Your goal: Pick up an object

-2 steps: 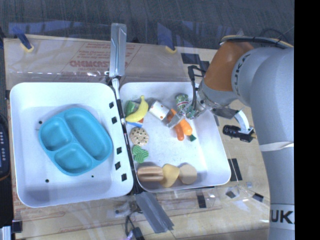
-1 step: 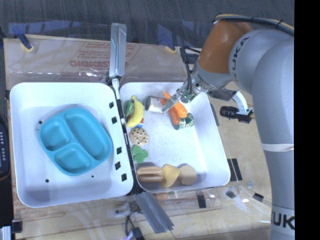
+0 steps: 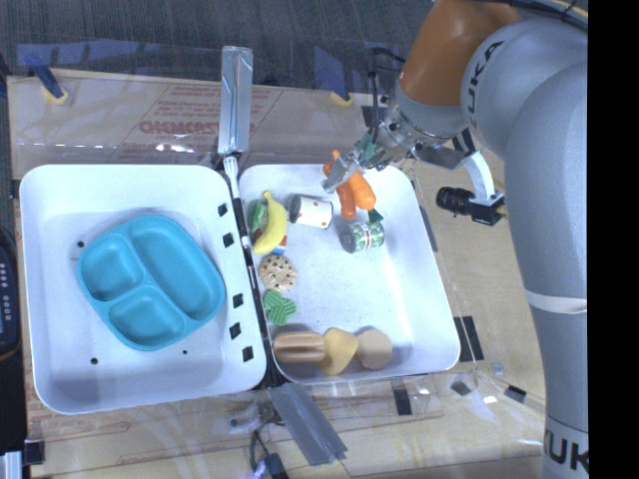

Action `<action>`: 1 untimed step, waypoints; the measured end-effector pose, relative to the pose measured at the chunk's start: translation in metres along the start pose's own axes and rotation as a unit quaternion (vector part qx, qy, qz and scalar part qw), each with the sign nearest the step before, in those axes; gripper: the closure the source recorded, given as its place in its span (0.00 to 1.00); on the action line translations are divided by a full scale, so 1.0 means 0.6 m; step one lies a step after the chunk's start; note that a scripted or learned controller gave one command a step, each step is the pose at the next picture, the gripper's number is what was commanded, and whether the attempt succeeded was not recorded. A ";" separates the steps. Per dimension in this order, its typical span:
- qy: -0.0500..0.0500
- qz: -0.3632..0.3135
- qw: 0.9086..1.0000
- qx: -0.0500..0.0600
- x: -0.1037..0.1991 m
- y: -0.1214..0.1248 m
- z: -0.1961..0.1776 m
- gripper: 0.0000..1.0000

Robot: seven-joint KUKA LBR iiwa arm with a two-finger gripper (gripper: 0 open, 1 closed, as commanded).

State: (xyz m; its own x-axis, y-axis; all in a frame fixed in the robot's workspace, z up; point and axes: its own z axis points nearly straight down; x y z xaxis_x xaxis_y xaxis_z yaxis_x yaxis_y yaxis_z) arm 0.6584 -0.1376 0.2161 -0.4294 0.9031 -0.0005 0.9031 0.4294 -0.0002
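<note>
1. Orange plastic carrot [image 3: 351, 190] lies near the far edge of the right white bin [image 3: 424, 297], partly hidden under the gripper [image 3: 361, 160].
2. Whether the gripper grasps it is unclear.

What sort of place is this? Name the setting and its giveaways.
Probably a robotics lab test bench: a grey KUKA arm with an orange band reaches over two shallow white bins, one holding toy food like a yellow plastic banana, the other a blue divided plate.

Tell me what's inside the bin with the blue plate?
The left bin holds just the blue divided plate. Its three compartments look empty. Whatever lies beneath the plate is covered.
</note>
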 end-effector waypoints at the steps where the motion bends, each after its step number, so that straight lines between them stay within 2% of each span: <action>1: 0.002 -0.003 1.000 0.004 -0.006 -0.006 0.068 1.00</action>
State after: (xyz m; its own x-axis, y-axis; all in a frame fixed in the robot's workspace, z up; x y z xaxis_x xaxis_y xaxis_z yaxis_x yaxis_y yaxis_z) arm 0.6567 -0.1427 0.1751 -0.4342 0.9008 0.0044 0.9008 0.4343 -0.0074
